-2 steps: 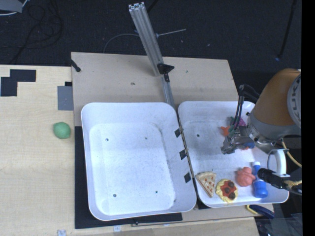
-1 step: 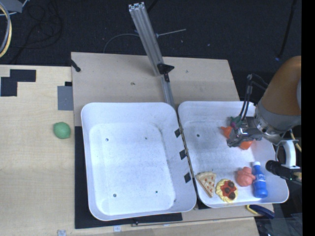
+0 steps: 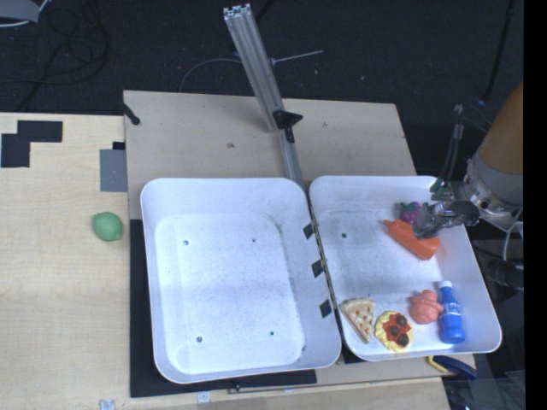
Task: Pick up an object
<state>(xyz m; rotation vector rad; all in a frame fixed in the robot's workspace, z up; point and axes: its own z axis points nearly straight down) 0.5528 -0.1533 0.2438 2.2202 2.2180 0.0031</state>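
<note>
Camera view, lower part of the frame first: 2 white bins sit side by side on the worktop [image 3: 51, 297]. At the near rim of the right bin [image 3: 376, 196] lie 4 things in a row: 1 pizza slice [image 3: 360, 317], 1 round yellow-and-red toy [image 3: 393, 330], 1 pink lumpy toy [image 3: 424, 307] and 1 blue bottle [image 3: 449, 313] with a white cap, the bottle touching the pink toy. The left bin [image 3: 224, 277] shows its speckled floor.

Further up, in the right middle of the frame, 1 orange carrot [image 3: 413, 240] lies tilted on the right bin's floor, with 1 small purple-and-green thing [image 3: 408, 213] just beside its upper end. The tool [image 3: 430, 219] hangs right over the carrot's upper right end, reaching in from the right edge; whether its fingers are spread or closed, and whether they touch the carrot, I cannot tell.

At mid-left, 1 green ball [image 3: 108, 226] rests on the worktop, well apart from the bins.

Farthest, at the upper centre, 1 metal rail [image 3: 259, 70] slants up from between the bins.
</note>
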